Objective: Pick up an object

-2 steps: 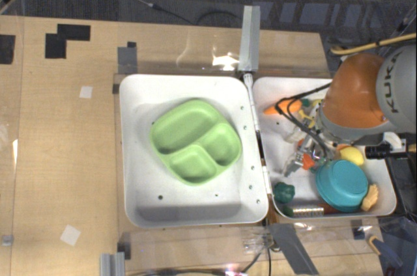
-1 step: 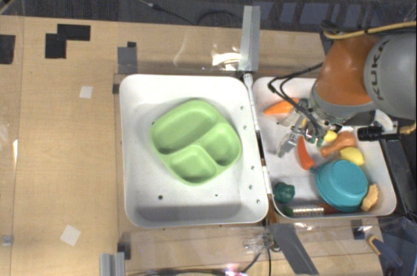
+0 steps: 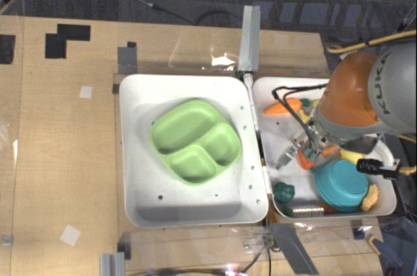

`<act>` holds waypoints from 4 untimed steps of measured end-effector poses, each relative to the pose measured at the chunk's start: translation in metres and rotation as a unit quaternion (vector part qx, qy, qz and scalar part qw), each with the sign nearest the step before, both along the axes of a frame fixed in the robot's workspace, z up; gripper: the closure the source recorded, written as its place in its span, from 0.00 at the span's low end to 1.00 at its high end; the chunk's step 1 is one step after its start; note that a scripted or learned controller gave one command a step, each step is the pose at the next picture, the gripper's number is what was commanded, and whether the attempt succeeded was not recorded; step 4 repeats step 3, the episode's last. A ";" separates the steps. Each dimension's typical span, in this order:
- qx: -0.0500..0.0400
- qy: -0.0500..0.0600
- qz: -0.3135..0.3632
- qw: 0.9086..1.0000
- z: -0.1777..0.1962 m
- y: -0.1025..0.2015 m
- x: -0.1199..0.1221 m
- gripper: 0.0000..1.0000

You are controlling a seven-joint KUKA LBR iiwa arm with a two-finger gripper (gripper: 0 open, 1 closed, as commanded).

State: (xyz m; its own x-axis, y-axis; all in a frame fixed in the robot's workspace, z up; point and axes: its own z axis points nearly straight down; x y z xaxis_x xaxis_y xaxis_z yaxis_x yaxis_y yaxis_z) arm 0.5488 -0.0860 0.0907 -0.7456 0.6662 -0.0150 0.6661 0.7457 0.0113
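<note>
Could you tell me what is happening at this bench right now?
A KUKA arm is reaching in from the right over the right bin, which is crowded with small items: a teal bowl, an orange carrot-like piece, a dark green object and a yellow piece. Its hand sits low among them, next to the teal bowl. The left bin holds a green divided plate.

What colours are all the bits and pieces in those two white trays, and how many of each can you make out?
Light green: 1, divided plate
Dark green: 1, small lump
Teal: 1, bowl
Orange: 1, carrot-like piece
Yellow: 1, piece
Total: 5 clearly seen; others are hidden under the arm.
</note>
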 end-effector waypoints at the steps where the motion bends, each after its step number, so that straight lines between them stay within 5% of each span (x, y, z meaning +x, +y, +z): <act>1: 0.004 0.035 -0.075 0.997 0.000 -0.003 0.101 0.00; 2: 0.001 0.003 -0.094 0.996 -0.001 -0.019 0.043 0.00; 3: 0.001 0.001 -0.103 0.995 0.000 -0.008 0.009 0.00; 4: 0.001 0.001 -0.103 0.995 0.000 -0.008 0.009 0.00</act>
